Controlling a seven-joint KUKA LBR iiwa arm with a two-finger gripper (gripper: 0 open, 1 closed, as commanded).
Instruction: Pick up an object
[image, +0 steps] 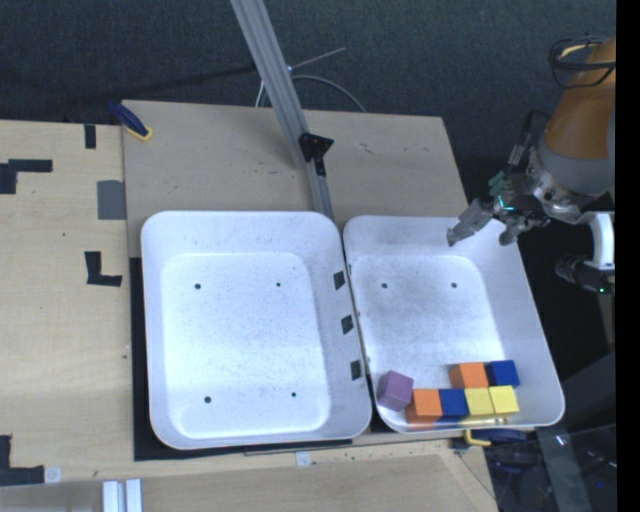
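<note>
Pick not begun: nothing lifted yet.
We see the right bin (520, 300) w/ blocks (470, 390) clustered at its near edge, purple block (396, 387) by the near-left corner; gripper (487, 224) hovers at the far-right corner, fingers spread, nothing between them.

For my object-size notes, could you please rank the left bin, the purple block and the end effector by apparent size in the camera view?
1. left bin
2. end effector
3. purple block

The last two look close; the end effector sits higher, so that ranking is unsure.

Grey arm (560, 185) with orange band, dark cables, and slim grey claw (487, 230).
</note>
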